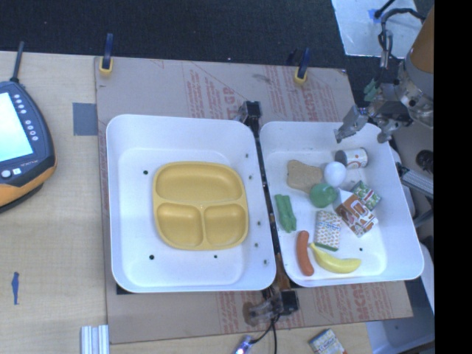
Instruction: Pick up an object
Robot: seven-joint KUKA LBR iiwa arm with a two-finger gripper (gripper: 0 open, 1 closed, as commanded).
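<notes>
You have a cluster of small objects in the right bin [398, 268], and none of them is between the gripper's fingers. Nearest the gripper lies a small can [354, 157] on its side, with a white egg [335, 173] touching its lower left. Just below the egg sits a green round piece [322, 195], and a tan slice of bread [303, 174] lies to the left of both. Further down you see a red-and-green carton [359, 209], a patterned packet [328, 229], a green pickle-shaped piece [285, 212], a red sausage [304, 252] and a yellow banana [335, 262] along the near wall.

The gripper [366, 126] hovers over the far right corner of that bin, above the can, its two fingers spread apart with nothing in them.

The left bin [125, 264] holds a yellow divided tray [200, 203]. A handheld control pendant [22, 142] rests on the bench at your far left.
</notes>
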